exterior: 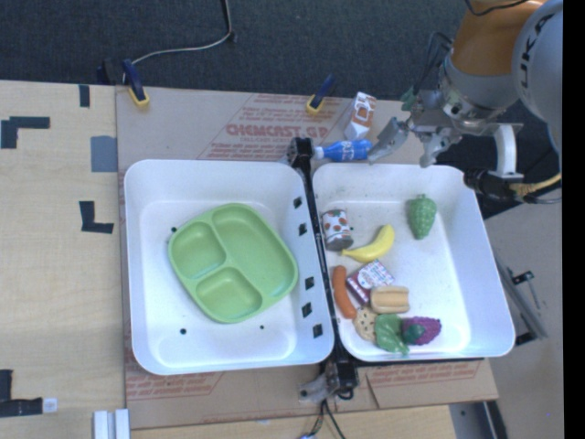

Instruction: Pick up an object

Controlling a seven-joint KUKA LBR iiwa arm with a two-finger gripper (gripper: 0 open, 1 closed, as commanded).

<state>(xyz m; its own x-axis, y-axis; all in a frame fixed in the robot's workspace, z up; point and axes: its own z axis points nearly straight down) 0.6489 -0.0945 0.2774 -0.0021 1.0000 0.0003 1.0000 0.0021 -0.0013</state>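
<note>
The arm (512, 35) sits high over the far right corner, so the step in hand looks like the approach: nothing is lifted yet, and the next move calls for choosing a target in the right bin (475, 273), swinging nearer and leftward over it, then dropping straight down. The left bin (146, 273) carries only a green tray (233, 262). The right bin holds the pickable things: a strawberry-like green fruit (420, 216) at the far side, a banana (373, 244) and a can (336, 230) toward the middle, a carrot (342, 291) and a crowded heap of small toys (395, 316) at the near end. The fruit, standing apart, seems the easiest grab. The gripper (407, 144) hovers above the bin's far rim, fingers spread fairly wide and apparently holding nothing, though the slanted angle makes the gap hard to judge.
</note>
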